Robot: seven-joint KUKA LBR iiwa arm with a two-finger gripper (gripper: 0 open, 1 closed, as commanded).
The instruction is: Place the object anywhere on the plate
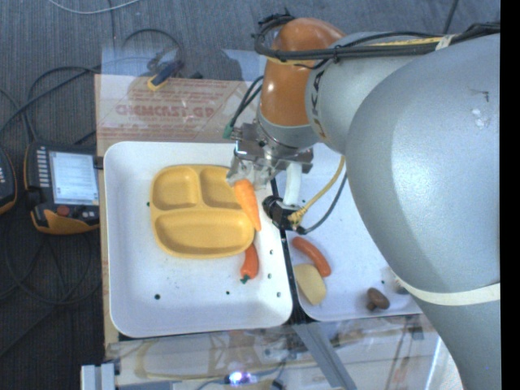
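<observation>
A yellow divided plate lies in the left white bin. My gripper hangs over the plate's right edge, under the orange wrist band. It is shut on the top end of an orange carrot. The carrot slants down along the plate's right rim. Whether its lower tip touches the plate I cannot tell.
A small red pepper lies in the left bin just below the plate's right corner. The right bin holds a red sausage, a pale potato and a small brown piece. The big grey arm covers most of the right bin.
</observation>
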